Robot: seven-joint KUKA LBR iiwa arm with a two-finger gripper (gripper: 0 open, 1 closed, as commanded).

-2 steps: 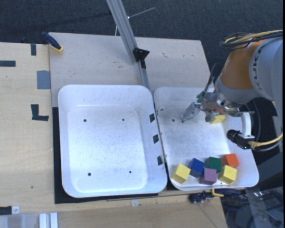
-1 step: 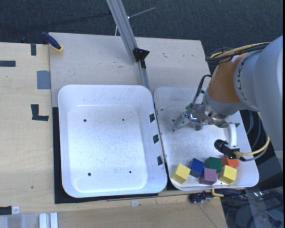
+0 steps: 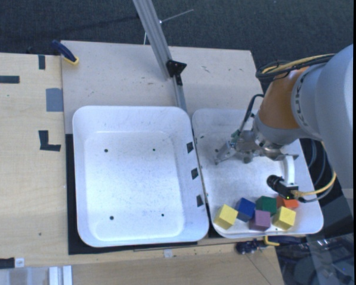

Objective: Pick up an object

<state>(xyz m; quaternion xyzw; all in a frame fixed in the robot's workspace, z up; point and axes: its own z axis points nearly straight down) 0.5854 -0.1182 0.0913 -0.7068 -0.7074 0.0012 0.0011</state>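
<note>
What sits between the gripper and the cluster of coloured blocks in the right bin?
Nothing visible: bare white floor of the right bin separates the gripper from the nearest yellow cube and blue cube along the near rim.

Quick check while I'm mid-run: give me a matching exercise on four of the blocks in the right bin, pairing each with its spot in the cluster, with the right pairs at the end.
Things:
1. blue block
2. purple block
3. green block
4. orange block

Places, as the camera view shows them:
A. farthest right of the four, partly behind a yellow block
B. directly right of the leftmost yellow block
C. at the near edge, below the green one
D. between the blue and the orange one

Pairs: 1-B, 2-C, 3-D, 4-A
</note>
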